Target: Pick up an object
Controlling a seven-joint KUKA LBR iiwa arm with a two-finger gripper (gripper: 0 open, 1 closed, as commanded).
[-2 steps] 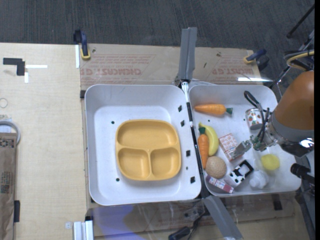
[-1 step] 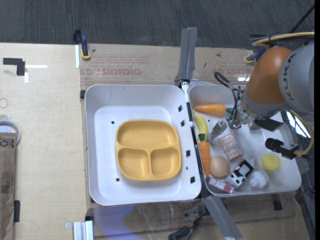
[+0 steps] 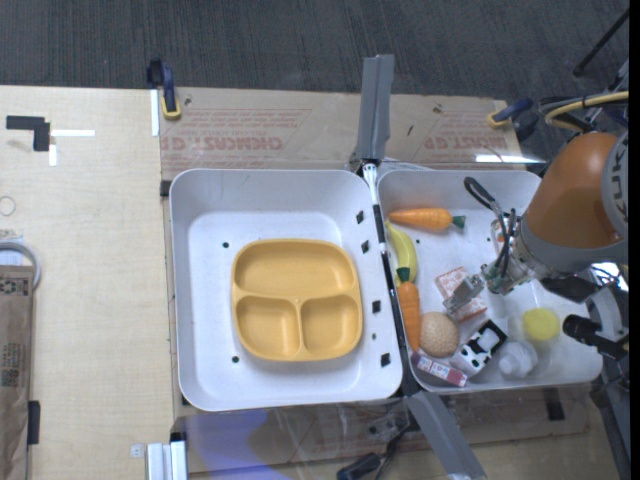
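Tool (image 3: 492,278): you see it low in the right bin (image 3: 520,183); its opening cannot be told.
Packet (image 3: 462,290): lies just left of your tool, touching or not unclear.

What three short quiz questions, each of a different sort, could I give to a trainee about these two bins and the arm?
1. True or false: the yellow divided plate lies in the right bin.
2. Which carrot is nearer the far wall of that bin: (a) the carrot with the green top, or (b) the carrot beside the banana?
3. Fill in: the gripper is above the ___ bin.

Key:
1. False. It lies in the left bin.
2. (a). It lies crosswise near the far wall; the other lies lengthwise by the divider, below the banana.
3. Right.
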